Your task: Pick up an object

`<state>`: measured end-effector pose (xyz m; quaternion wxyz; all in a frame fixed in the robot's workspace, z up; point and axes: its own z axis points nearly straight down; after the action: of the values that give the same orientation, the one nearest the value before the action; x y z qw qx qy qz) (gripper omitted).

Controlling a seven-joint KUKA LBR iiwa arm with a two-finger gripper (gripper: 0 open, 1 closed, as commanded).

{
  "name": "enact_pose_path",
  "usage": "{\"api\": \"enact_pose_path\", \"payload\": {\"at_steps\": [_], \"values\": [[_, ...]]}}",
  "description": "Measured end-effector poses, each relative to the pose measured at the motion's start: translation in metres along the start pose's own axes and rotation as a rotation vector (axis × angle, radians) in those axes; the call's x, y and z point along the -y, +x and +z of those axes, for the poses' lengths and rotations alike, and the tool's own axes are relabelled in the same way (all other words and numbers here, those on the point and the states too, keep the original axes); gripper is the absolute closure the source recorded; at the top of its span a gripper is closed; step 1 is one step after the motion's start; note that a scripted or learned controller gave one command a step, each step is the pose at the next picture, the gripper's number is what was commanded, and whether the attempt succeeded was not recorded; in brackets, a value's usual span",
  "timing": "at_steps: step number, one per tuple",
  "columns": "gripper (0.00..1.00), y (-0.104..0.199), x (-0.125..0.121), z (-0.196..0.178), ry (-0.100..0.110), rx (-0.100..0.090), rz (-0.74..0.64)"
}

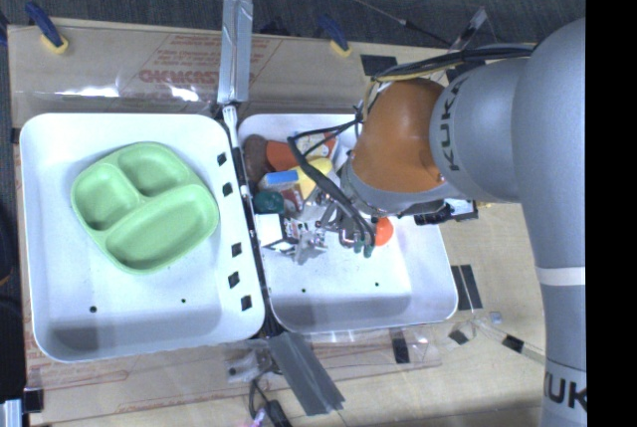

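Objects for the pick are heaped in the right bin (428,296), and the heap is found just to the left of the gripper (320,234) and partly beneath it. The gripper is lowered among them from the grey arm (498,136), whose orange band (398,141) hangs over the bin's upper right. Whether the fingers are apart or together cannot be told, since metal parts and clutter are mixed at the tip, and nothing is seen clearly clamped between them.

Nearest the tip, a teal piece (267,202) lies just to its left, with a blue block (281,179) above that and a yellow piece (317,171) up and slightly right, close under the wrist. A brown round object (256,151) and an orange-red one (279,156) sit further up, against the bin's far left corner. A small orange ball (382,231) rests just to the right of the tip, close beside the cables.

The coming move is judged to turn on this: the pile is crowded against the divider wall on the left, so little room is left on that side for a finger, while the bin floor below and to the right of the tip is bare. A grasp on the teal piece would likely call for a slight shift leftward. The left bin (40,216), holding a green divided plate (144,206), lies well apart from the tip, across the divider.
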<state>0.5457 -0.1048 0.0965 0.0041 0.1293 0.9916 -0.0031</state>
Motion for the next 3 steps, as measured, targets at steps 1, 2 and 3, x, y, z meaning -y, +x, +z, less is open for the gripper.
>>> {"api": "enact_pose_path", "payload": {"at_steps": [1, 2, 3], "values": [[1.0, -0.043, 0.058, -0.087, -0.003, -0.002, 0.138], [1.0, -0.037, 0.004, -0.059, -0.005, -0.013, 0.183], [1.0, -0.083, -0.019, -0.017, 0.001, 0.004, 0.249]]}}
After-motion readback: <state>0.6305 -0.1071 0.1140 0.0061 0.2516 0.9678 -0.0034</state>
